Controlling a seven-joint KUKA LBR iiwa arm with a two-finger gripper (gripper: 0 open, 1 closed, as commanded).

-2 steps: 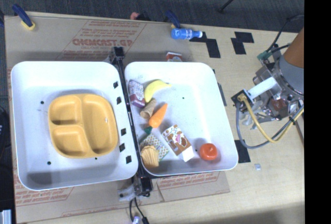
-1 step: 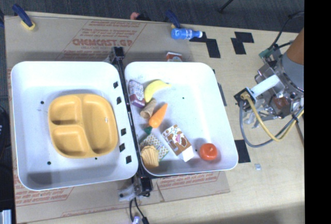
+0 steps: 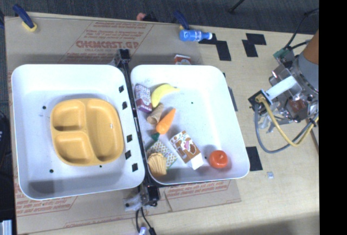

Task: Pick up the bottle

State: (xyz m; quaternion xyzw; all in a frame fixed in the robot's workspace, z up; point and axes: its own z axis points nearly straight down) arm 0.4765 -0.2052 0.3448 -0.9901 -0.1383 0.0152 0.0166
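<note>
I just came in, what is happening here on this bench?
The robot's claw hangs over the bench to the right of both bins, well away from the bottle. The small blue bottle lies on its side beyond the right bin, outside it. The left bin holds a yellow tray.

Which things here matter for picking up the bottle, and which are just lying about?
Job: blue bottle on the bench beyond the right bin.

Lying about: banana, carrot, small carton, orange fruit, purple packet in the right bin; yellow divided plate in the left bin.
</note>
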